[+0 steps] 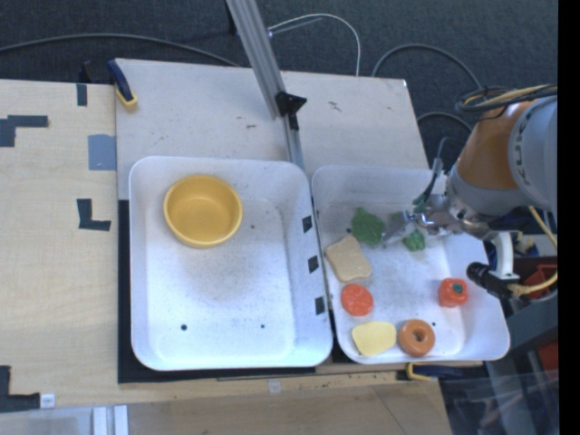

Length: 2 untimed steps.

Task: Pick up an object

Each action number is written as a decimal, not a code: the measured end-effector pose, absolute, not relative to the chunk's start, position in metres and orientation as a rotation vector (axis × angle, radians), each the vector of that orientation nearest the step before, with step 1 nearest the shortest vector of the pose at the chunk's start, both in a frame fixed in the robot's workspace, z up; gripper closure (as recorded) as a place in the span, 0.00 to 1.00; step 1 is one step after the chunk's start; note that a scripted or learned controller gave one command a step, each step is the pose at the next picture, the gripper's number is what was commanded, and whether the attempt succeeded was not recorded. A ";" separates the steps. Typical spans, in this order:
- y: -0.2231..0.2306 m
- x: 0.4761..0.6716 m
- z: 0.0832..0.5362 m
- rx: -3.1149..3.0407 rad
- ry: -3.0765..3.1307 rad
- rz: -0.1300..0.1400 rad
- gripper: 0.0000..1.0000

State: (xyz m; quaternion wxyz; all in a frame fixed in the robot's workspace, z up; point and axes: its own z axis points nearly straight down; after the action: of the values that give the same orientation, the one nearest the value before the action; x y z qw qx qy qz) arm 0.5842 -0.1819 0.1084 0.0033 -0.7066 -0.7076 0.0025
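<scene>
At 3 o'clock the arm comes in, grey with orange band, wrist angled down into the right bin. Gripper sits low over that bin's upper middle. Finger state: can't tell, tips blur into the green items around them.

Right bin contents, clock positions relative to bin centre:
- leafy green piece at 11 o'clock, just beside the gripper tip on its 9 o'clock side; touching or not, can't tell
- small green piece just at 5 o'clock of the gripper tip, right under the wrist hardware; gripped or merely adjacent, can't tell
- tan bread slice at 9 o'clock, near the bin's left wall
- red tomato slice at 7 o'clock, just below the bread
- pale yellow flat piece at 6 o'clock, near the front wall
- brown donut touching or just beside the yellow piece, on its 3 o'clock side
- red-orange round item with dark top at 4 o'clock, well apart from the rest

Left bin: yellow bowl upright at its 10 o'clock corner.

Metal post slants in from 12 o'clock, ending between the bins' back edges.
</scene>
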 end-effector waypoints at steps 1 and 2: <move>-0.182 0.586 0.122 -2.217 -2.223 0.003 1.00; -0.180 0.587 0.186 -2.223 -2.227 -0.004 1.00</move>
State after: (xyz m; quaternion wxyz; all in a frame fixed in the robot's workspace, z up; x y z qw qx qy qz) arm 0.5873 -0.1803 0.1856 -0.0025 -0.7065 -0.7077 -0.0012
